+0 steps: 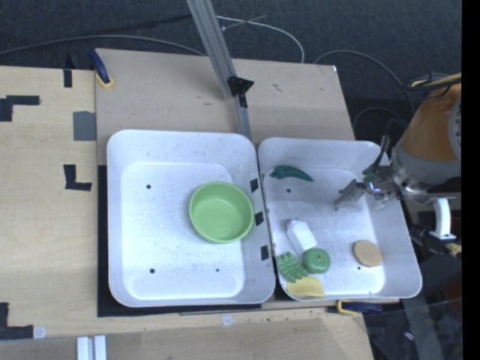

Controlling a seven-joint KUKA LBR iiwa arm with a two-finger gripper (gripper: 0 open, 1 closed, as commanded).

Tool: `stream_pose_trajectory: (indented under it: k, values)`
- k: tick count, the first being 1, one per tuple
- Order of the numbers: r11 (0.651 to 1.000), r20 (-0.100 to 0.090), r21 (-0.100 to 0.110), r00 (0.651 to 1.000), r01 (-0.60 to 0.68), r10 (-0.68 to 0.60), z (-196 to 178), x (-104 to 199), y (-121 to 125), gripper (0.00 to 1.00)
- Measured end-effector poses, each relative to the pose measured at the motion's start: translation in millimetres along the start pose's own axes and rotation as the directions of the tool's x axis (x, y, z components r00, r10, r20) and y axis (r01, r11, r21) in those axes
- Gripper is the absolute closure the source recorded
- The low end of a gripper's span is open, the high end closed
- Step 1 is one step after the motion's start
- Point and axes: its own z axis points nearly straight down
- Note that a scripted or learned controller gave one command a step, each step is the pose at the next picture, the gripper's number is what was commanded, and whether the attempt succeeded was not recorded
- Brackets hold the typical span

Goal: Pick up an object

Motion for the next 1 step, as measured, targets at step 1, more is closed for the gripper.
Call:
stream_pose_trajectory:
  k: [1]
  values:
    - [1.000, 0.001, -0.004, 1.000, 0.001, -0.001, 53.3, 0.8, -0.4, 0.00]
